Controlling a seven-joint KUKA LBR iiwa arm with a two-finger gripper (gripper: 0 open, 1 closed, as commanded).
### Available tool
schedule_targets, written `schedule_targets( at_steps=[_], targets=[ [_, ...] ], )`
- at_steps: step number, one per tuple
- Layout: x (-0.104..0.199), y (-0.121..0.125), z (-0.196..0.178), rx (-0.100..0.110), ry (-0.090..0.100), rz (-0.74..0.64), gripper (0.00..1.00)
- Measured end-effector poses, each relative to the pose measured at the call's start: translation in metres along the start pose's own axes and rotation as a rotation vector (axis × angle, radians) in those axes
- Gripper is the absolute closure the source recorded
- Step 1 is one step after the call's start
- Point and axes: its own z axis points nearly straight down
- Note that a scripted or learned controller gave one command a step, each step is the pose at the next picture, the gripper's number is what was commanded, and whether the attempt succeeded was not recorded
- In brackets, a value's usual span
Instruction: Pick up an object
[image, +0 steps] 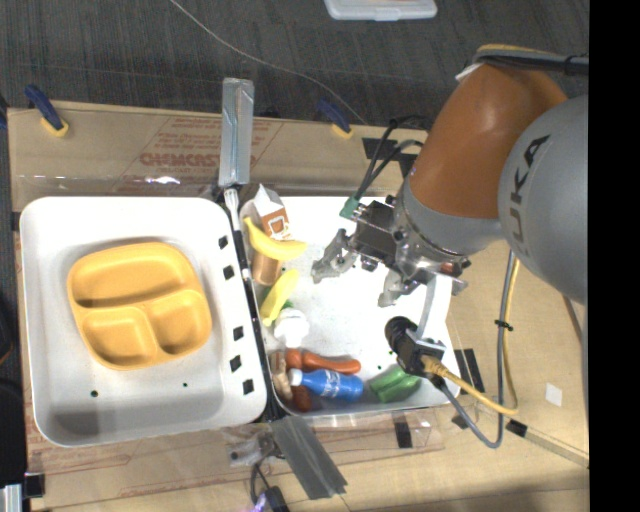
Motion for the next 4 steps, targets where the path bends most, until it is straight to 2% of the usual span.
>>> schedule_targets(
  at_steps=[1, 2, 3, 4],
  targets=[
    [0.035, -0.018, 0.152, 0.009, -0.004, -0.19, 0.0],
    [0.027, 0.091, 0.15, 0.002, -0.002, -0.315, 0.0],
    [-0.012, 0.156, 0.246, -0.006, 0.001, -0.462, 0.0],
    [0.003, 0.177, 0.251, 0.078, -0.012, -0.182, 0.0]
  ],
)
